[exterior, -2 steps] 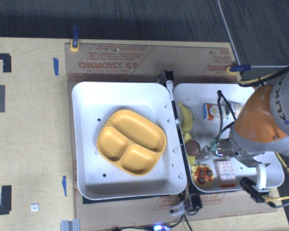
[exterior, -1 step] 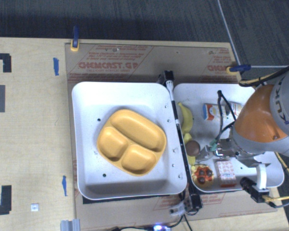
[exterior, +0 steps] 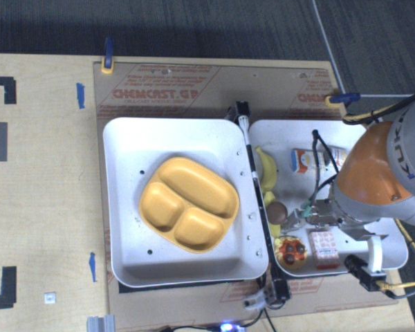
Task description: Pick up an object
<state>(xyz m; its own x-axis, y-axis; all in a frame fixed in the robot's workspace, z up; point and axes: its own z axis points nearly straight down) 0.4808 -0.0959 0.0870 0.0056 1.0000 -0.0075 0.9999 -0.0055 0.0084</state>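
The right bin (exterior: 395,253) holds several small items. A yellow banana (exterior: 265,168) lies along its left wall, and a brown round object (exterior: 277,211) sits just below the banana. Near the front are a colourful food packet (exterior: 291,249) and a red-and-white packet (exterior: 324,246). An orange-and-white carton (exterior: 303,160) stands toward the back. My gripper (exterior: 306,213) hangs low over the middle of this bin, just right of the brown round object. The arm's orange band (exterior: 373,171) hides the bin's right part.
A large yellow divided plate (exterior: 188,203) lies tilted in the left bin (exterior: 117,185). A black divider (exterior: 252,178) runs between the two bins. Cables trail at the front right corner (exterior: 373,279). Cardboard lies under both bins.
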